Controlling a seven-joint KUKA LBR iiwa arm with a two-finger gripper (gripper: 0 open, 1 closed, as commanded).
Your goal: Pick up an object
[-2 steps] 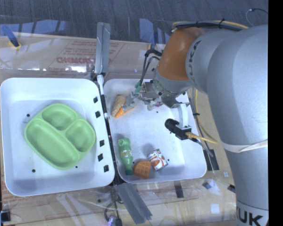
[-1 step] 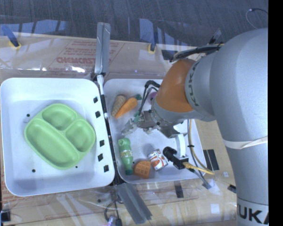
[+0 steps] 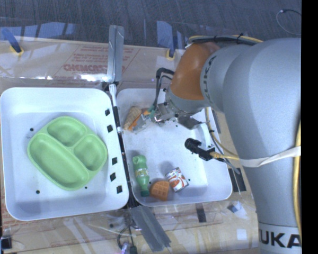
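The pincer (image 3: 155, 115), its state impossible to tell, hangs low beside the orange packet (image 3: 132, 118), seemingly positioned to pick it from the right bin (image 3: 218, 187).

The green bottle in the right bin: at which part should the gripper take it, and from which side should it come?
Probably the middle of its body, coming from above. The green bottle lies flat, its length running along the right bin's left wall, so the fingers should close across its narrow width. An orange-brown object crowds its lower end, so the upper half seems freer.
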